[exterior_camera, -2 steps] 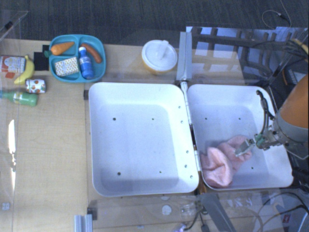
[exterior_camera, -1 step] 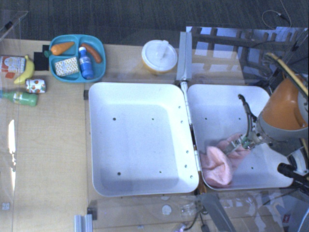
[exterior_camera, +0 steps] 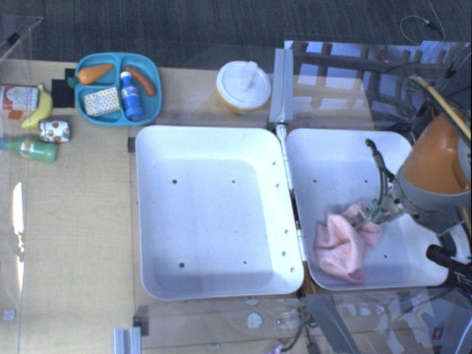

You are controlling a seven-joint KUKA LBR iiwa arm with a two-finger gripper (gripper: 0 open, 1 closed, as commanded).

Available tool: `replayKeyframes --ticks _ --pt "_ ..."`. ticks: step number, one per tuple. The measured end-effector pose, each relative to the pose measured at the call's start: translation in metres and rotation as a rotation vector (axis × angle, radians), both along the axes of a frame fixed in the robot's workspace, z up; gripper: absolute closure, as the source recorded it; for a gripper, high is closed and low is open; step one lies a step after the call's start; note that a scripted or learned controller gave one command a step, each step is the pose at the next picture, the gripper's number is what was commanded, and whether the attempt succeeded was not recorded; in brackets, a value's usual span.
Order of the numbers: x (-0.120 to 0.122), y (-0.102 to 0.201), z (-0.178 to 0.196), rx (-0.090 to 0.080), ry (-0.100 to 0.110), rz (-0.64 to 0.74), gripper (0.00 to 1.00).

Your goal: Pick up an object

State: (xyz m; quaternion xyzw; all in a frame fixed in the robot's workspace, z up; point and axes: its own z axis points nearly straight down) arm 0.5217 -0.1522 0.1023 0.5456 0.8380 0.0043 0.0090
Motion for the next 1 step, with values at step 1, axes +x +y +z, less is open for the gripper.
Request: replayKeyframes --ticks 1 --pt "0.0789 0.0306 0.0576 0.005 0.018 -0.288 1.0"
